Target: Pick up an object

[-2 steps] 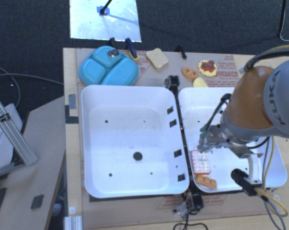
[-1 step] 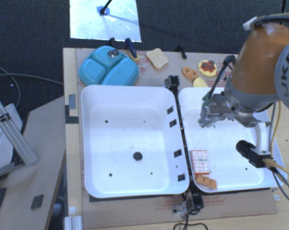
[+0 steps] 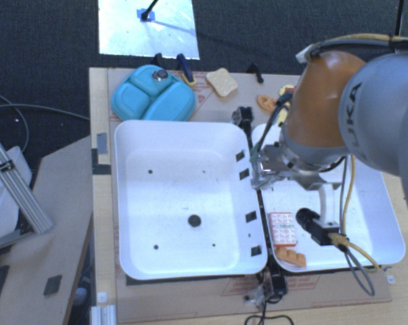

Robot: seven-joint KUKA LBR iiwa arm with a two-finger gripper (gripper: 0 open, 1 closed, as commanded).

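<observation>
the arm (image 3: 346,100) hangs over the right bin (image 3: 386,229) at centre right of the frame, and i cannot tell the state of its hand. a small red-and-white packet (image 3: 282,227) lies in that bin's lower left, its long axis running top to bottom. just below it sits an orange piece (image 3: 291,257). the left bin (image 3: 183,202) holds a small dark disc (image 3: 194,220).
</observation>
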